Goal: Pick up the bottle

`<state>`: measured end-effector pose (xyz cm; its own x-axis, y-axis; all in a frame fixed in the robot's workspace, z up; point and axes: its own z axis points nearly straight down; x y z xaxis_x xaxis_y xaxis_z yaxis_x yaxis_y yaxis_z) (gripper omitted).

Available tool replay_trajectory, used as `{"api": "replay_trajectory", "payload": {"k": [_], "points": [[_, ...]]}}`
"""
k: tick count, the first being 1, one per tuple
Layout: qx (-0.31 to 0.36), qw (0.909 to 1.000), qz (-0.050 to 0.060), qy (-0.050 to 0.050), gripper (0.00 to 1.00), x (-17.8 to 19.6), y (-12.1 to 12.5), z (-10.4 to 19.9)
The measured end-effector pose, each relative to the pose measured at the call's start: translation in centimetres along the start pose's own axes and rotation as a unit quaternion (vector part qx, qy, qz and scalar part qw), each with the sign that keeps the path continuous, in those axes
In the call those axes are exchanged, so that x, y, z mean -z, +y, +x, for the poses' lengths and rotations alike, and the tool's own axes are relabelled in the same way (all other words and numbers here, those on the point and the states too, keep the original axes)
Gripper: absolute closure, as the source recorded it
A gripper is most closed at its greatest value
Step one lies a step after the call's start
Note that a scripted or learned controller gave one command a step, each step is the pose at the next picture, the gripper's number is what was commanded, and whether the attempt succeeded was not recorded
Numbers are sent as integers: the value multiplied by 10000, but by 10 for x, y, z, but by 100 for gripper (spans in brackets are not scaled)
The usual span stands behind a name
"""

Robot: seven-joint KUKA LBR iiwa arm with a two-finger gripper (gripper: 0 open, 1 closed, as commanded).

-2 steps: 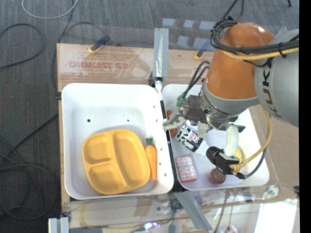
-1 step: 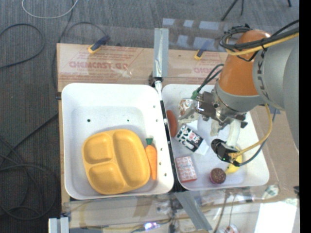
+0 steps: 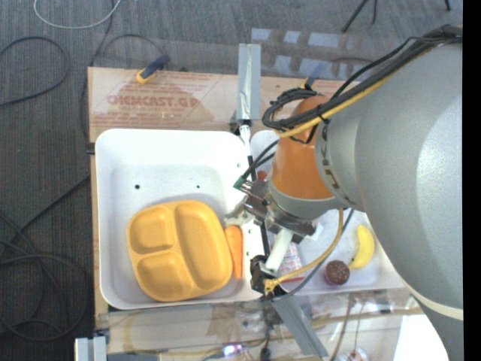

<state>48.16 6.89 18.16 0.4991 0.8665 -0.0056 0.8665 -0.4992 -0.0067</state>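
My gripper (image 3: pixel 254 205) hangs low over the wall between the two bins, under the orange wrist band, with its tip close to the left bin's right edge. A small pale thing with a red-marked label (image 3: pixel 292 261), possibly the bottle, peeks out in the right bin just below the wrist. Most of it is hidden by the arm. I see nothing between the gripper's tips from this angle.
In the left bin (image 3: pixel 120 164) lie a yellow divided plate (image 3: pixel 179 248) and an orange carrot (image 3: pixel 234 250) against its right side. A banana (image 3: pixel 363 247) and a dark red round fruit (image 3: pixel 337 272) lie in the right bin. The grey arm covers most of that bin.
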Motion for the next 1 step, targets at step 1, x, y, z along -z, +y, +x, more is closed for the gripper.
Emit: {"api": "replay_trajectory", "payload": {"k": [1], "points": [[-3,10000,-1,1,0,0,0,0]]}}
